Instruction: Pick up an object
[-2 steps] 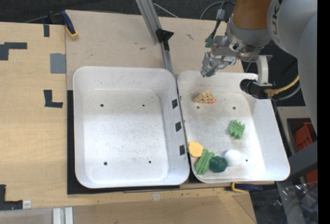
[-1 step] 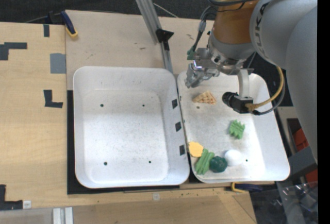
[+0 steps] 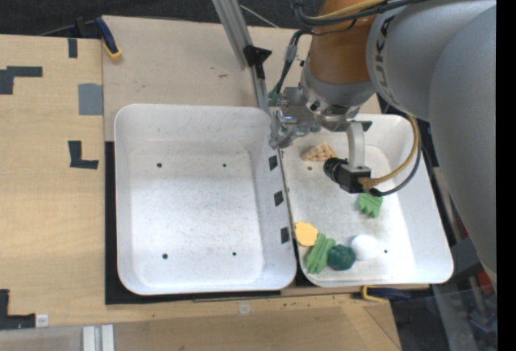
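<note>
gripper at the right bin's far-left corner

the gripper (image 3: 279, 134) hangs over the right bin (image 3: 407, 265) at its far-left corner, above the wall that bin shares with the left bin (image 3: 193, 196). i cannot tell whether it is open or closed. the things to pick all lie in the right bin. a tan waffle (image 3: 318, 152) lies near the bin's far wall, just beside the gripper. a green piece (image 3: 371, 204) lies toward the bin's middle. in the near-left corner a yellow piece (image 3: 305, 233), a green pod (image 3: 319, 252), a dark ball (image 3: 341, 257) and a white ball (image 3: 364, 245) sit clustered close together.
</note>
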Controlling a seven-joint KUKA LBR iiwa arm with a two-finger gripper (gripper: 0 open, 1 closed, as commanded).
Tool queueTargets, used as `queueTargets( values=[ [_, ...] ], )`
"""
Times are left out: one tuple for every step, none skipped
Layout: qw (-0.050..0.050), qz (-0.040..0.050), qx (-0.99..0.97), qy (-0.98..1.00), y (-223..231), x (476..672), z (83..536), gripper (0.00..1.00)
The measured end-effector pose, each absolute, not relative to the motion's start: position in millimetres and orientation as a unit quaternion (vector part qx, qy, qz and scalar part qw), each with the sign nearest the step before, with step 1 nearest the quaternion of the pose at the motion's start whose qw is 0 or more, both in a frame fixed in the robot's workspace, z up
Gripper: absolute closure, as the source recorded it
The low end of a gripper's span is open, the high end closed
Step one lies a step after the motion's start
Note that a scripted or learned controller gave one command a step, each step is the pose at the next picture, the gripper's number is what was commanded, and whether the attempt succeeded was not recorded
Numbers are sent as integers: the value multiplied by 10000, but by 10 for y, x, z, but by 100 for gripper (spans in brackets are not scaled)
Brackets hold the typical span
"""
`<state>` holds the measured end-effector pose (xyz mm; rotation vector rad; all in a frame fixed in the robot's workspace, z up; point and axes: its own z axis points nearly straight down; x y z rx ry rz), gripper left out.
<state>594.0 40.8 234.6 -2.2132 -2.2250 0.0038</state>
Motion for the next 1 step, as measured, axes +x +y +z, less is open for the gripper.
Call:
queueTargets(
  values=[
    [21, 10, -7046, -7096, 893, 5587, 2408, 100]
  ],
)
